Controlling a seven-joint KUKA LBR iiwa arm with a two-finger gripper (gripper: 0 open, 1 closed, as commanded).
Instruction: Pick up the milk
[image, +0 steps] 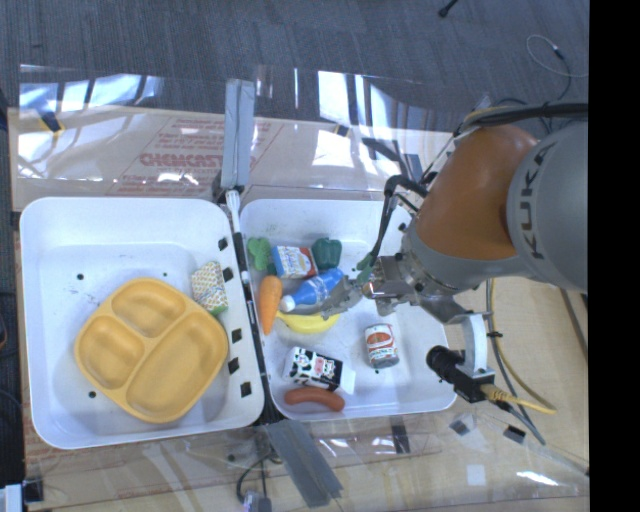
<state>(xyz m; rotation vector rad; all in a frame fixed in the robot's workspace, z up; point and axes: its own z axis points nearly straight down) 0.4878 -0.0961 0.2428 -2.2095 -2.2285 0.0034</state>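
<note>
Near front of right bin, milk carton lies flat: light, stiff, crushable; grip across narrow sides. Tool state: can't tell.

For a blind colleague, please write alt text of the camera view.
The gripper hangs low in the right bin by a blue bottle and banana, apart from the milk nearer the front. The left bin holds a yellow tray.

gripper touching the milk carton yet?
Apart. The camera view shows the gripper up by the blue bottle and banana, while the milk carton lies nearer the front, bare white bin floor between them.
</note>
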